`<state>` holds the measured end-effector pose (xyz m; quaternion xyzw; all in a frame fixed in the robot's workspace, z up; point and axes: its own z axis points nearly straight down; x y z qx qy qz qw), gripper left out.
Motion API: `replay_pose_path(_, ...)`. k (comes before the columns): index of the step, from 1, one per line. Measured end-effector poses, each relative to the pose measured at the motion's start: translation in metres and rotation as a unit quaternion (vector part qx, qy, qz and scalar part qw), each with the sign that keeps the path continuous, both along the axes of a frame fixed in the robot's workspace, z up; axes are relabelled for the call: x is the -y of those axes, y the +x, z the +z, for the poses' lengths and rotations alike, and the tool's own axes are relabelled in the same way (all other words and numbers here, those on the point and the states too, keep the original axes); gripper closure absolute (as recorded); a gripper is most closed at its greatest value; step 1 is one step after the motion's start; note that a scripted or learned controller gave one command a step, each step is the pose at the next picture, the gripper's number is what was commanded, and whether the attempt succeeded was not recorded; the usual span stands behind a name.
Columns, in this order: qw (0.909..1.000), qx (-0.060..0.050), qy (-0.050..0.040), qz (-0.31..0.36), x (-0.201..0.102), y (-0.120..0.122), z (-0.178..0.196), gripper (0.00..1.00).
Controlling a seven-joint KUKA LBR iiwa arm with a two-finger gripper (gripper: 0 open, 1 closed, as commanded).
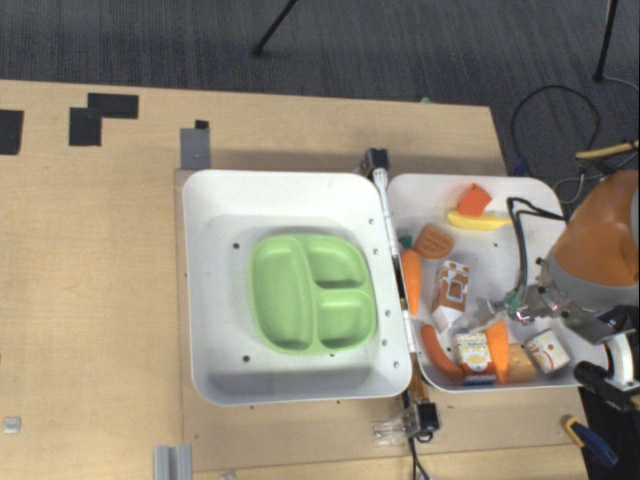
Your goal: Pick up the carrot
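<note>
The carrot (411,280) is a slim orange stick with a small green top. It lies lengthwise against the left wall of the right bin (530,183), green end toward the back. The arm's orange band (603,230) comes in over the bin's right side. My gripper (508,310) hangs low over the bin's front middle, well to the right of the carrot and apart from it. Directly under and around the gripper lie small cartons and other toy food.
The left bin (210,268) holds a green divided plate (312,292). Crowded in the right bin are an orange block (474,199), a yellow banana (479,222), a brown cookie (434,241), a printed carton (452,286), a red sausage (438,353) and an orange wedge (498,348).
</note>
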<state>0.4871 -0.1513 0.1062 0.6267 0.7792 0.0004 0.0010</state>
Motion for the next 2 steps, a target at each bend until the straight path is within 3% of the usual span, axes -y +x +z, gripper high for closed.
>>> replay_pose_path(1,1.0,0.001,-0.0001,0.001,0.0,0.002,0.01,1.0)
replay_pose_path(2,0.9999,0.002,0.0004,-0.015,-0.055,0.089,0.107,1.0)
